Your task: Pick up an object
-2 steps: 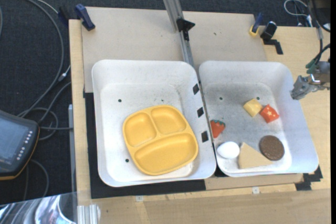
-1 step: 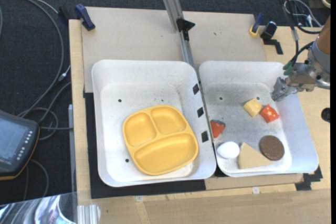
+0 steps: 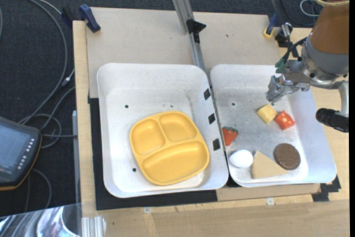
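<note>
Gripper is hovering right of centre, just above the yellow block, lining up a pick; jaw state unclear.

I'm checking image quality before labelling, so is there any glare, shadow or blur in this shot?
Camera view: even, soft light with faint shadows under the yellow divided plate; the right bin floor looks scuffed grey rather than glary; the claw is slightly soft, the small items reasonably sharp.
</note>
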You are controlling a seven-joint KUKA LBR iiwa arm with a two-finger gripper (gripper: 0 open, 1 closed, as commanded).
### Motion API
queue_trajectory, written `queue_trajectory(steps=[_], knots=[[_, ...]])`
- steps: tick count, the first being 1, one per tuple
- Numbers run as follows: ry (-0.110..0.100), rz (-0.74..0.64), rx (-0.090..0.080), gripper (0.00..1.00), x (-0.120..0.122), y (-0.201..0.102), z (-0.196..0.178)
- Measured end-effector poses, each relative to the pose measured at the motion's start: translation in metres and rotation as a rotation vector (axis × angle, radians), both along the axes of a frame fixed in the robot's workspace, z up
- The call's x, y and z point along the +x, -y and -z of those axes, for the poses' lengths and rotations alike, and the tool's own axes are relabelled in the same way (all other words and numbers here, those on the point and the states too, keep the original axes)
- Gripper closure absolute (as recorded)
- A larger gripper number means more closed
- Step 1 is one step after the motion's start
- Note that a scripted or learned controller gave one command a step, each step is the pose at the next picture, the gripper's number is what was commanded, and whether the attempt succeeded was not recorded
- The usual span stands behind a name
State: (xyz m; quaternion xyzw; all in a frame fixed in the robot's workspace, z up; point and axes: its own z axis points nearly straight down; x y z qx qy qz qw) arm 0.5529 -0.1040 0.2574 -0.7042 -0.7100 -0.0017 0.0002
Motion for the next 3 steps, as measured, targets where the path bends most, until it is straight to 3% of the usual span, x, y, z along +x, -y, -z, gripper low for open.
queue_trajectory(steps=[3], knots=[[-0.001,0.001,-0.001,1.00,0.025,-0.159,-0.003]])
